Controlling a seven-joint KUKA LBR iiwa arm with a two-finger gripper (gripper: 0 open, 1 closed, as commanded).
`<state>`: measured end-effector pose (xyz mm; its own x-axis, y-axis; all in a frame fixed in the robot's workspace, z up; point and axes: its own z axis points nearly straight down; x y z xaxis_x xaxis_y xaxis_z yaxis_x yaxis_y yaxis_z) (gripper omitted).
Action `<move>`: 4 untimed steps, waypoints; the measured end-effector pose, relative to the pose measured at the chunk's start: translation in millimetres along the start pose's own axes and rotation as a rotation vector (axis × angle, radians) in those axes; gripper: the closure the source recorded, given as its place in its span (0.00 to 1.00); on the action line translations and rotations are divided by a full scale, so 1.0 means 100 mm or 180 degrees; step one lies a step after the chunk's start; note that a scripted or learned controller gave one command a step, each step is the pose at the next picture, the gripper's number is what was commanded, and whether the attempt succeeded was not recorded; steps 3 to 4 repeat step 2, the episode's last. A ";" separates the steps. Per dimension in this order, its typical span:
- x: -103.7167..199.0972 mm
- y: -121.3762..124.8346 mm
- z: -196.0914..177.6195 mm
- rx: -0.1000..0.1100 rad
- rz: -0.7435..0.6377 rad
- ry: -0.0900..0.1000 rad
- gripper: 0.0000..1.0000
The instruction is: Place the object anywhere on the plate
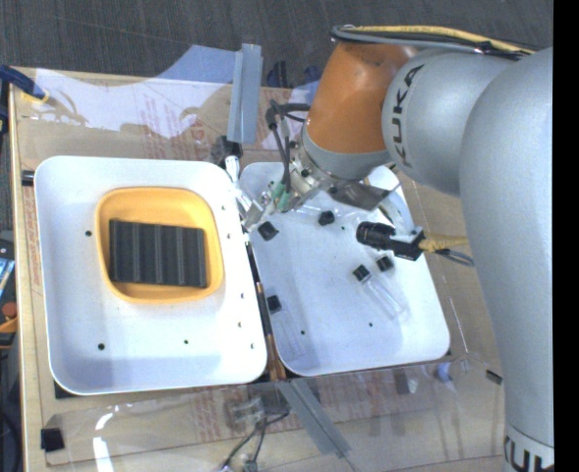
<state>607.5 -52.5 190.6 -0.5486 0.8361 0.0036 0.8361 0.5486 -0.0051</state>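
The arm's wrist (353,116) hung over the right bin's (407,337) far-left corner. The gripper's (291,193) state could not be determined. The clear object (385,291) lay on that bin's floor, well apart from the gripper. The yellow plate (156,207) sat in the left bin (63,342).

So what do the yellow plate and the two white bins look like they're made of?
The yellow plate looks like smooth moulded plastic: uniform colour, rounded rim, soft sheen, with a dark ribbed insert in its centre. The left bin and right bin seem to be thin glossy white plastic, judging by their rounded corners and light reflections. Painted metal can't be ruled out.
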 end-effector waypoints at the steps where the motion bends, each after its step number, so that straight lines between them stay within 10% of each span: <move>1: 0.00 0.00 0.00 -0.0001 0.0001 -0.0002 0.00; 2: 0.45 0.45 -0.01 -0.0014 -0.0165 -0.0013 0.00; 4: 0.45 0.45 -0.01 -0.0014 -0.0165 -0.0013 0.00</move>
